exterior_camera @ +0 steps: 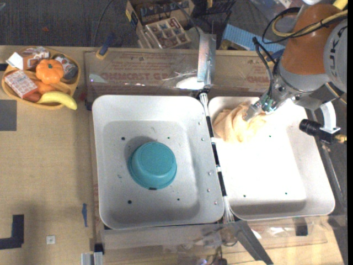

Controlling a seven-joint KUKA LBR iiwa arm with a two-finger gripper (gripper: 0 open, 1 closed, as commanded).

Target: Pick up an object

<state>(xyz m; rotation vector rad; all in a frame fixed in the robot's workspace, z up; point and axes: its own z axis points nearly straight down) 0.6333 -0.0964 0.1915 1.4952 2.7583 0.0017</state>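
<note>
Cream-yellow soft item, cloth-like: crumpled heap in the back-left corner of the right bin, close against the wall shared with the other bin.

Camera view, further entries:

- Gripper: at the end of the grey arm with the orange band, reaching in from the right and angled down toward the heap. Its tip sits at the upper right edge of the cloth, touching or all but touching; which of the two cannot be told. Whether the fingers stand wide or narrow cannot be told either, as they are too small and merge with the pale fabric. No cloth is seen between them, so no hold is recorded.
- Left bin: one teal bowl, upside down, near the centre, well apart from the gripper.
- Table: a shallow dish of toy food at the far left corner, with a banana and an orange pumpkin, outside both bins.

Step in hand, judged: the approach to a grasp on the cloth, at or just before contact. Lift not begun.

Next move, judged: close on a raised fold, not the flat edge, then rise straight up. Limp fabric may slip out or trail, and the bin wall beside it leaves little room.
</note>
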